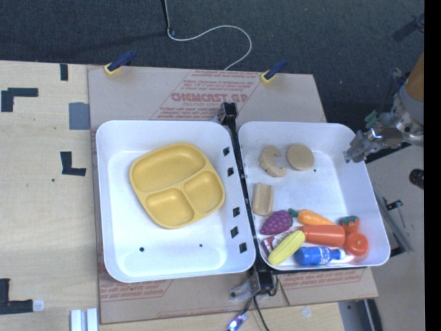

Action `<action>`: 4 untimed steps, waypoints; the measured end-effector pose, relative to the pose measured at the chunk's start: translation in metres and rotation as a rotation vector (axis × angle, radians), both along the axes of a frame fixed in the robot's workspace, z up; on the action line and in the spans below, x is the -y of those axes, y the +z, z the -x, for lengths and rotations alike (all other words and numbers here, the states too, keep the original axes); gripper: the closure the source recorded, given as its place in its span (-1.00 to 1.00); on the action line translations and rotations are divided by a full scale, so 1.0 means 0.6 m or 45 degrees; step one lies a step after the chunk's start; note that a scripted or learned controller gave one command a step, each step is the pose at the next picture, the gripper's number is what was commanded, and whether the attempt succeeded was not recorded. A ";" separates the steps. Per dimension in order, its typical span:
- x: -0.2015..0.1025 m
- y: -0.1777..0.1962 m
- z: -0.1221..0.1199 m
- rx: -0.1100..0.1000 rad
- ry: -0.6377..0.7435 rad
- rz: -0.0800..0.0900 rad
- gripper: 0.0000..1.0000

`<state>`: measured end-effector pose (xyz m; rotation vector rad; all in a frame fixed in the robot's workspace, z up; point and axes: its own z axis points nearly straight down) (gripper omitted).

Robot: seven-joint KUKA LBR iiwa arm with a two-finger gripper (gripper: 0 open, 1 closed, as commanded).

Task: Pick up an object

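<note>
The arm [413, 98] (grey, orange-banded) runs off the right edge.

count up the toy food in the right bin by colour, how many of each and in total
tan: 3 (bread piece, round cookie, cracker)
purple: 1 (grapes)
orange: 2 (carrot, sausage)
yellow: 1 (corn)
blue: 1 (bottle)
red: 1 (tomato)
total: 9
</note>
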<state>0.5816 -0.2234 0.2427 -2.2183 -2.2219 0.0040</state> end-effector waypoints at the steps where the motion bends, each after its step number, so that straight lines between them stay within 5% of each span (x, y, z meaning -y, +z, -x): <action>1: -0.152 0.105 -0.022 0.009 0.008 -0.001 1.00; 2: -0.095 0.118 0.031 0.002 -0.005 0.000 1.00; 3: -0.197 0.270 0.072 0.014 0.007 -0.001 1.00; 4: -0.109 0.239 0.138 0.000 -0.008 0.000 1.00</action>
